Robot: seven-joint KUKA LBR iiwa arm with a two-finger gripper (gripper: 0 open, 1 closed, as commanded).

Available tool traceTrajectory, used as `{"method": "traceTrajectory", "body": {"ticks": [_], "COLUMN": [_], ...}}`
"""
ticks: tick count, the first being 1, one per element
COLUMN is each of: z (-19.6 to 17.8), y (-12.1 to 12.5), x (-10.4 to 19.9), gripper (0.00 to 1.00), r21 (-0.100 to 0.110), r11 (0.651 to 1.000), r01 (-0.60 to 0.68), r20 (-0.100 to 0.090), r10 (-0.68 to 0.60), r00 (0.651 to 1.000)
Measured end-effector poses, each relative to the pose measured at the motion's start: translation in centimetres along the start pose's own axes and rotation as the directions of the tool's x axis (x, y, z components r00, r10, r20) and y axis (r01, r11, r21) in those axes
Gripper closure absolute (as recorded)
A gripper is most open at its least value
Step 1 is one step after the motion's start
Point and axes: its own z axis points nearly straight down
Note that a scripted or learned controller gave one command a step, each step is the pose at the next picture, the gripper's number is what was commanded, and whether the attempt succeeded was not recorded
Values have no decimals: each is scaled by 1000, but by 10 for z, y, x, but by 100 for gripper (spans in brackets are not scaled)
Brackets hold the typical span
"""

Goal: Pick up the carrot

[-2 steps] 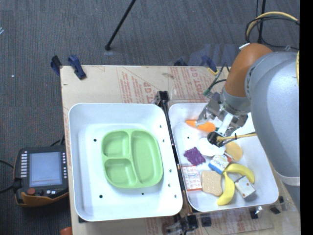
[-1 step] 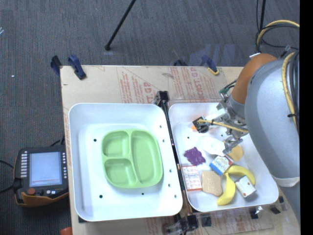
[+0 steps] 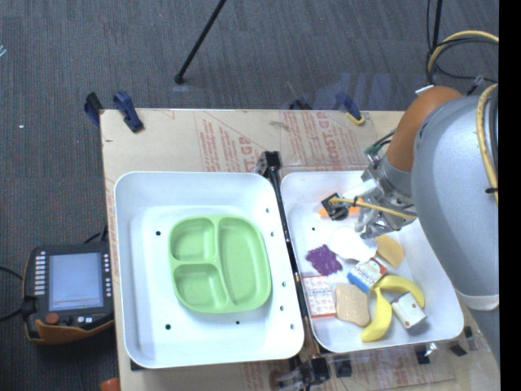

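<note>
The carrot (image 3: 332, 212) is a small orange piece lying in the upper left of the right bin (image 3: 440, 326). My gripper (image 3: 370, 218) hangs low over the upper part of that bin, just right of the carrot, with the grey arm and its orange band behind it. The wrist hides the gripper's tip, and nothing can be seen held in it.
In the right bin lie purple grapes (image 3: 324, 259), a banana (image 3: 387, 304), a bread slice (image 3: 352, 304), a tan wedge (image 3: 390, 251), a small blue and white box (image 3: 368, 274), a red-patterned packet (image 3: 318, 294) and a white block (image 3: 409, 312). A green divided plate (image 3: 220, 263) lies in the left bin (image 3: 130, 218).
</note>
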Motion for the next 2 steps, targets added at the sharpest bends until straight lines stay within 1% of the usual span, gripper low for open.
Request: {"method": "traceTrajectory", "body": {"ticks": [1,2], "z": [1,8], "y": [-1,18], "x": [0,-11], "gripper": [0,0], "r21": [1,-4], "r11": [1000,996], "r01": [1,-92], "r20": [1,-6], "r10": [-1,92], "r00": [1000,996]}}
